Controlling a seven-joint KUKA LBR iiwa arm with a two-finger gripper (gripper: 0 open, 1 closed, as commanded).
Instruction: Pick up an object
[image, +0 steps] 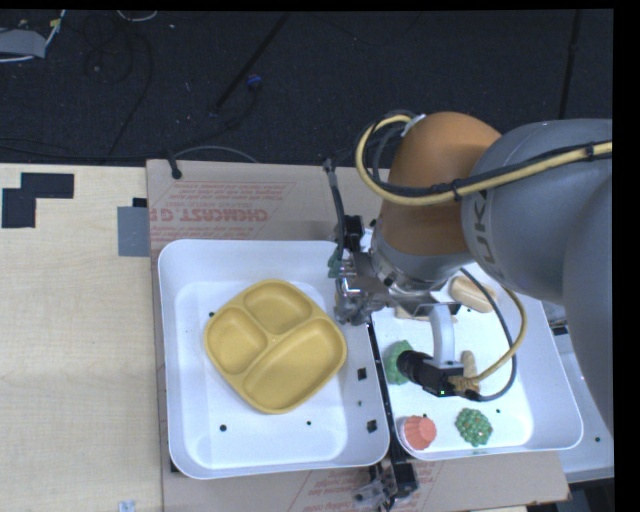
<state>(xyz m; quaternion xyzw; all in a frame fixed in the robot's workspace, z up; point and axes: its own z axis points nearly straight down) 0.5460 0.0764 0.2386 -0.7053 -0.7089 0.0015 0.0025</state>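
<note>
My gripper hangs low over the divider between the two white bins, beside the right edge of a yellow divided plate that lies in the left bin. The arm's orange band and grey wrist cover much of the right bin. In that bin I see a green object partly hidden under the wrist, a red-orange round piece at the front, a bumpy green piece next to it, and a beige object poking out from under the arm. Nothing shows between the gripper's tips.
Both bins rest on a sheet of brown cardboard on the pale wooden bench. Open floor shows in the left bin in front of and behind the plate. The black divider rail runs between the bins.
</note>
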